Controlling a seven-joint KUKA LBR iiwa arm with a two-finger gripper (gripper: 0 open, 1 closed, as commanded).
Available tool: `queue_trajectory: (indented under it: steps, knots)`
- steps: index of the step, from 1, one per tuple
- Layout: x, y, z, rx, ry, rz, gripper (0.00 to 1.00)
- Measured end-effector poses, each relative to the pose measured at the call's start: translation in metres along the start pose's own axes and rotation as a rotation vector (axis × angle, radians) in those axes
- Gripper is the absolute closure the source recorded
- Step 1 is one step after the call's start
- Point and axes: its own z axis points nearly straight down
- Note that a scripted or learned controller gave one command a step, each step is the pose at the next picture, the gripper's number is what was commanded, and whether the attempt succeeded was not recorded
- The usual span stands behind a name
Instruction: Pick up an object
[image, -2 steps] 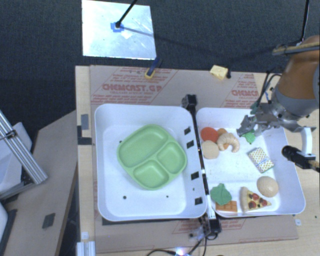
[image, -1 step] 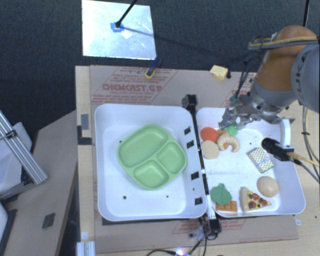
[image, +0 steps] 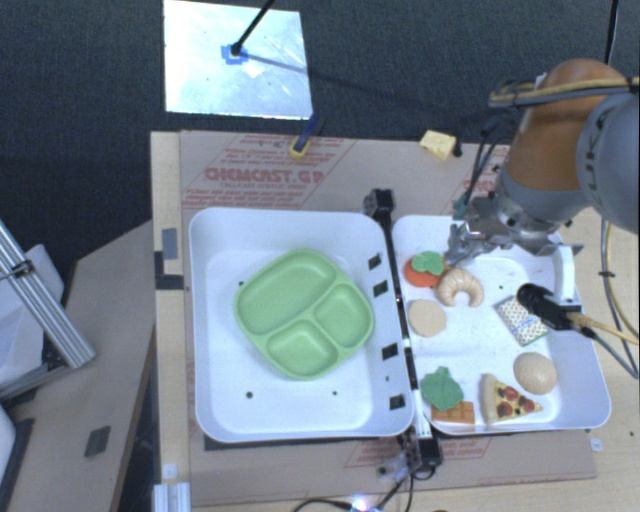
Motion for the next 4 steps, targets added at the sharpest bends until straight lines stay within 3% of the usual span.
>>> queue_trajectory:
  steps: [1,2,4]
  knots:
    - [0.002,-0.005,0.006,0.000,-0.001,0.002,1.00]
    - [0.014,0.008,0.011,-0.002,0.000,0.000,1.00]
    - [0.004,0.012,0.000,-0.002,0.000,0.001,1.00]
